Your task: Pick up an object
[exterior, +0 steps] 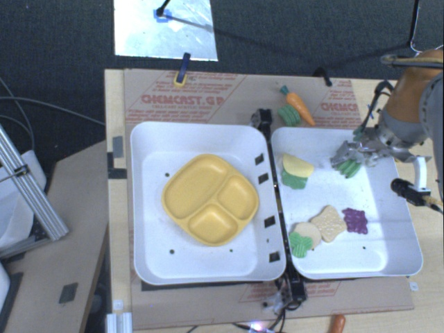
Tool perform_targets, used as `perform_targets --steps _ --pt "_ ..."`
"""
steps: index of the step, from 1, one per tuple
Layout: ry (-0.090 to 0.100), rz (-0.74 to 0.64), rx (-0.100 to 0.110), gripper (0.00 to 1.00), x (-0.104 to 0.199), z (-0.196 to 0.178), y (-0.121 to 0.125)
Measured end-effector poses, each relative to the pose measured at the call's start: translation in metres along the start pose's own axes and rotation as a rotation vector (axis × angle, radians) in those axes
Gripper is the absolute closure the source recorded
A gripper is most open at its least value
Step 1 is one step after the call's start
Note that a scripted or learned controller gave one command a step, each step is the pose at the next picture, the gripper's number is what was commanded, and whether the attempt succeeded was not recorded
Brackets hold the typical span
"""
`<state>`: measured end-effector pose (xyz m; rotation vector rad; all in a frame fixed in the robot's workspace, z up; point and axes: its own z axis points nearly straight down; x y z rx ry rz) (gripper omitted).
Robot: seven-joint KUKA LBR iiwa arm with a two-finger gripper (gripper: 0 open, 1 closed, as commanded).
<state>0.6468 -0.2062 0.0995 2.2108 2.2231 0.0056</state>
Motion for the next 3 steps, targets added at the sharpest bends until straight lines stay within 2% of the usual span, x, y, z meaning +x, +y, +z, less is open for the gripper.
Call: perform_targets --steps 1,2,3 --pt "0.003 0.000 0.005 0.00 0.001 0.012 0.023" --pt "0.002 0.006 0.009 0.00 0.000 0.015 -0.035" --pt "0.000 0.000 0.000 0.00 0.000 0.014 0.009"
